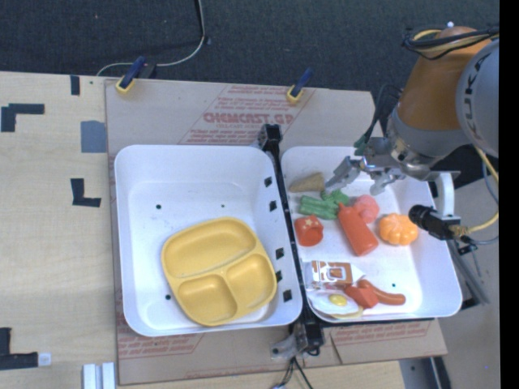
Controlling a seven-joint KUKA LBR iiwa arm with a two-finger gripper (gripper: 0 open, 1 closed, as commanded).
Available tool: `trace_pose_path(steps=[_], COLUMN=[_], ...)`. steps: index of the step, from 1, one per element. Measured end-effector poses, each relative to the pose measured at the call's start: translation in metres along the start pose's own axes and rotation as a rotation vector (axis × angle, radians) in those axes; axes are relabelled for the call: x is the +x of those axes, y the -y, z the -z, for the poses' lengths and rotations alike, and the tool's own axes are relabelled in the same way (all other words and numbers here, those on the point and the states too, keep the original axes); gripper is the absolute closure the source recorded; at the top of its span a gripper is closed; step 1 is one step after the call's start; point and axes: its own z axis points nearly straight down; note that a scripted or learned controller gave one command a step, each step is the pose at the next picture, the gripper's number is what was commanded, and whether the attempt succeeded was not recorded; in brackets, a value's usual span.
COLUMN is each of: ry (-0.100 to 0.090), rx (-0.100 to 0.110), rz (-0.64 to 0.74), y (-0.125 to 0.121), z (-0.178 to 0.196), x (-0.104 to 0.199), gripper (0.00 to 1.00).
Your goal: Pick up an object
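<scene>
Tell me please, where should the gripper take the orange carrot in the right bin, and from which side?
Grip the carrot at mid-body, coming from above, fingers across its narrow width. It lies flat and long; the tomato and pumpkin flank it, so centre carefully.

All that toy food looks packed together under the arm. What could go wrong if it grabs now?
The end effector hangs open over a tight cluster: the green vegetable, carrot and pink piece touch or nearly touch. It might pinch two at once, or nudge one aside and close on nothing. The tomato and orange pumpkin look round, so a bump might roll them.
</scene>
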Motion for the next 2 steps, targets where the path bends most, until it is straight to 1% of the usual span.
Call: trace_pose_path(steps=[1,2], ry=[0.005,0.001], rx=[-0.01,-0.003], rz=[-0.003,0.0], y=[-0.025,0.01], z=[-0.105,-0.132], x=[-0.061,-0.045], gripper=[0.0,0.0])
